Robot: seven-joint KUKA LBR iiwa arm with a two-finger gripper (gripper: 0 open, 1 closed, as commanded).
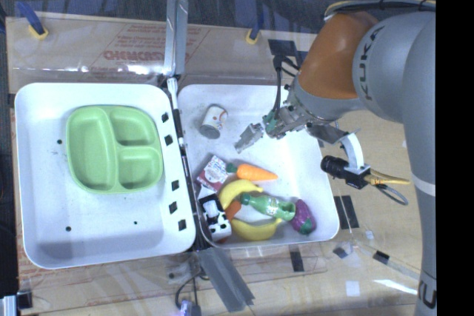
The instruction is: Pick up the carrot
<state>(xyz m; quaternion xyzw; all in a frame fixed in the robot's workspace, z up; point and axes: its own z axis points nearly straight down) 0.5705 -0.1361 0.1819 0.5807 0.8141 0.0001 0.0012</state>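
Note:
The orange carrot [256, 174] lies on its side in the right bin [318, 159], its green top pointing left. It rests at the upper edge of a pile of toy food. My gripper [249, 135] hangs over the middle of the right bin, above and slightly left of the carrot, apart from it. Nothing shows in the gripper. The arm with its orange band [337, 59] reaches in from the right.
Just below the carrot lie a yellow banana [252, 227], a green bottle [266, 205] and a purple eggplant [302, 217]. A red-and-white packet [214, 171] lies to its left, a small can [212, 120] further up. The left bin [44, 226] holds a green divided plate [115, 148].

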